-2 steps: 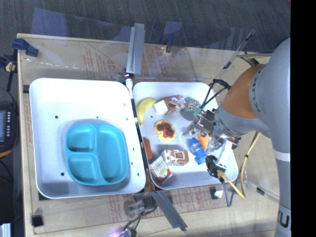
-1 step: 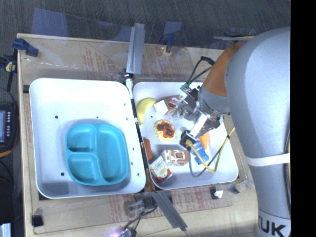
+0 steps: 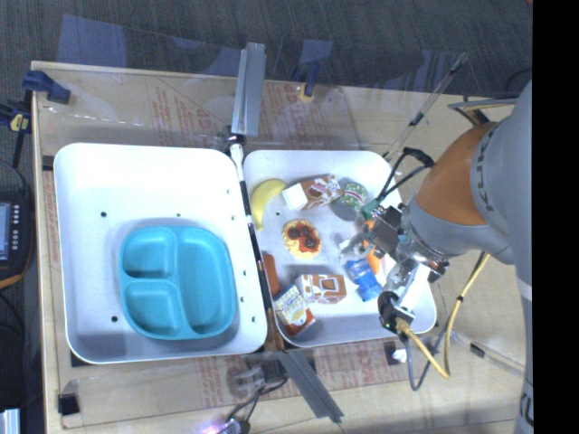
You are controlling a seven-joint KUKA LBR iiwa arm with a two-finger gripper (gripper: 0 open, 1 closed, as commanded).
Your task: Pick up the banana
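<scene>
Two bins: we see a left bin holding a blue divided tray and a right bin crowded with small toy foods.
Banana: we find the banana in the right bin, at its upper-left corner, lying against the wall that divides the bins. A small white block sits just beside it, and a round pastry with red topping lies below it.
Arm: we see the grey arm reaching in from the right, its orange band above the wrist, over the right side of the right bin.
Gripper: we place the gripper low among the clutter, near a blue packet and a green-topped item, well apart from the banana.
Pincer state: we cannot tell how it stands, as the tip is lost against the objects under it.
Step in hand: we judge the approach is not yet made, since nothing of the banana lies at the gripper.
Next move: we think the arm must lift clear of the clutter, cross to the upper-left corner and come down across the banana's narrow width.
Risk: we expect the wall and the white block to crowd the grasp.
</scene>
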